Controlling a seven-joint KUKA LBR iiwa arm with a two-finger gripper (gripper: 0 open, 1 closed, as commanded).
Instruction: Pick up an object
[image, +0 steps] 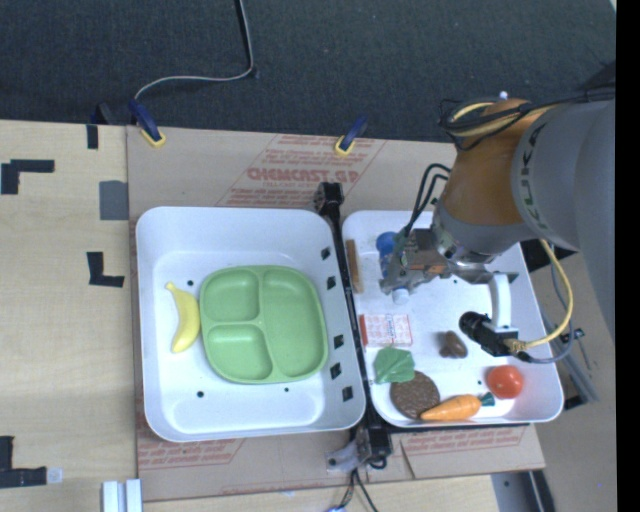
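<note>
My gripper reaches down into the far left part of the right bin. A small blue thing sits right beside it on the far side. A red and white packet lies just in front of the gripper. Nearer the front are a green leaf, a round brown patty, a carrot, a red tomato and a small brown lump. I see nothing held.
A brown stick lies along the right bin's left wall. The left bin holds a green divided plate and a yellow banana at its left. The arm covers the right bin's far right corner.
</note>
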